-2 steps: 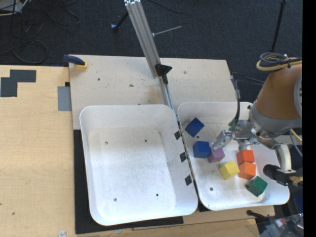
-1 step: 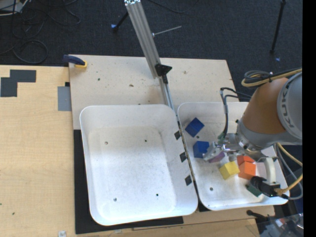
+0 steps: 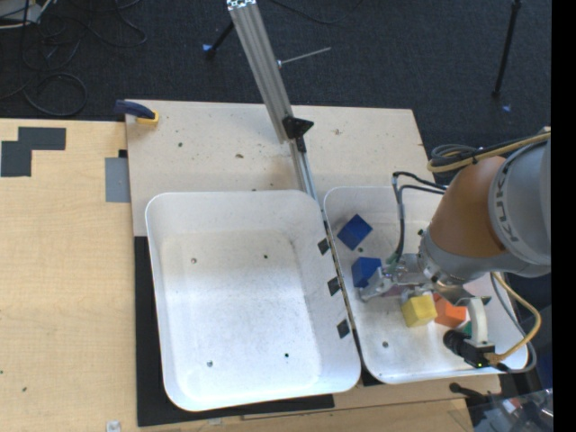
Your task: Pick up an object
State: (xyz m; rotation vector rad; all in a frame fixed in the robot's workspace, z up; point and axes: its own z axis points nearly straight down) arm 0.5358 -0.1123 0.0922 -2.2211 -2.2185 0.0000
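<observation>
Just left of the hand point(image 3: 389, 282), grip state unclear: blue cube point(image 3: 364, 270), touching or nearly so.

A dark carpeted floor point(image 3: 378, 25) fills the frame from nine round to three o'clock, strewn with black cables point(image 3: 63, 25) toward ten o'clock. At two o'clock a thin black stand point(image 3: 508, 48) leans on the carpet. A grey aluminium rail point(image 3: 265, 61) tipped with a checkered marker point(image 3: 241, 1) slants from twelve o'clock down toward the centre. A pale wooden board point(image 3: 225, 147) lies across the middle, speckled with small dark spots, with a blue-and-yellow clamp point(image 3: 137, 111) on its ten o'clock corner. At nine o'clock a lighter wood-grain tabletop point(image 3: 63, 286) carries dark grey patches point(image 3: 31, 147). Light is even and soft
</observation>
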